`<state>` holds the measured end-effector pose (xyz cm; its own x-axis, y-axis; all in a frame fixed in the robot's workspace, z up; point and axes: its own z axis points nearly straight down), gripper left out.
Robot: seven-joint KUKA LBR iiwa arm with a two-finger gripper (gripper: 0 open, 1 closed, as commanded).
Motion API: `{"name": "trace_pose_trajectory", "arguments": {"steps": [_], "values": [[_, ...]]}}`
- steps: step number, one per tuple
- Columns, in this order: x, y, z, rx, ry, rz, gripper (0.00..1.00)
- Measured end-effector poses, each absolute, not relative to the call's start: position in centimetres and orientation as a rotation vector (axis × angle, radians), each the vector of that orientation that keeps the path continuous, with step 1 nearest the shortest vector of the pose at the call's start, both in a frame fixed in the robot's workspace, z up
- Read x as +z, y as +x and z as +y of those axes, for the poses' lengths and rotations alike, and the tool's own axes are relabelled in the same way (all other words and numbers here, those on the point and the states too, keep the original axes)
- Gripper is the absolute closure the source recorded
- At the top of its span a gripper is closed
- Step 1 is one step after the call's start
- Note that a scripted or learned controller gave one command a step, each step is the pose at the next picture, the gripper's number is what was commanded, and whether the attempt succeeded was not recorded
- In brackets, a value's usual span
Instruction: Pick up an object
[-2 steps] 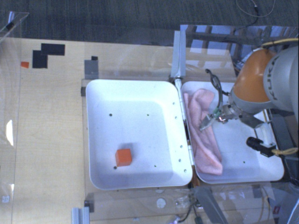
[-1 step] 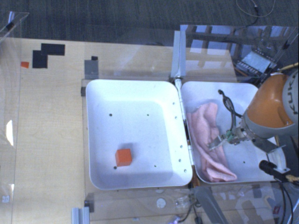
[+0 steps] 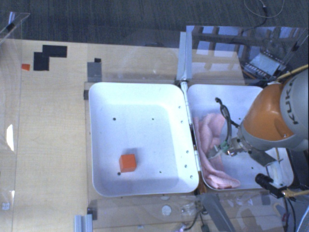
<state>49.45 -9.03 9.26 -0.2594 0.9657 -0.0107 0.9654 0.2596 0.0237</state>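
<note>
Nearest the camera, in the right bin (image 3: 251, 93): the bunched tail of a pink cloth (image 3: 212, 129), lying along the bin's left wall and running away up the bin. Beside it, low in the left bin (image 3: 145, 100), an orange cube (image 3: 128, 163), alone and well apart from every wall. A little further in, right over the cloth's middle: the gripper (image 3: 223, 150), down low, at or just above the fabric. Spread or pinched? Cannot tell from up here; too small and dark against the folds. No cloth seen lifted, so no calling it a catch.

Looks like the closing step on the cloth. To do it well: sink into the thick fold, not the thin edge; stay off the dividing wall; squeeze fully before rising; lift straight and slow so the soft stuff does not slide out.

Behind that, the orange band (image 3: 265, 117) of the arm, looming over the bin's far right.
</note>
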Motion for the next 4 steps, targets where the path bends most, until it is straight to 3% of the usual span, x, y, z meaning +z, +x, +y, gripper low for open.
{"name": "trace_pose_trajectory", "arguments": {"steps": [1, 2, 3, 4], "values": [[10.5, 49.9, -8.8, 0.03, 1.889, 2.473, 1.0], [10.5, 49.8, -8.9, 0.03, 1.889, 2.473, 0.0], [9.2, 49.7, -13.2, 0.015, 1.627, 2.666, 0.0], [10.5, 50.1, -13.1, 0.023, 1.62, 2.658, 1.0]]}}
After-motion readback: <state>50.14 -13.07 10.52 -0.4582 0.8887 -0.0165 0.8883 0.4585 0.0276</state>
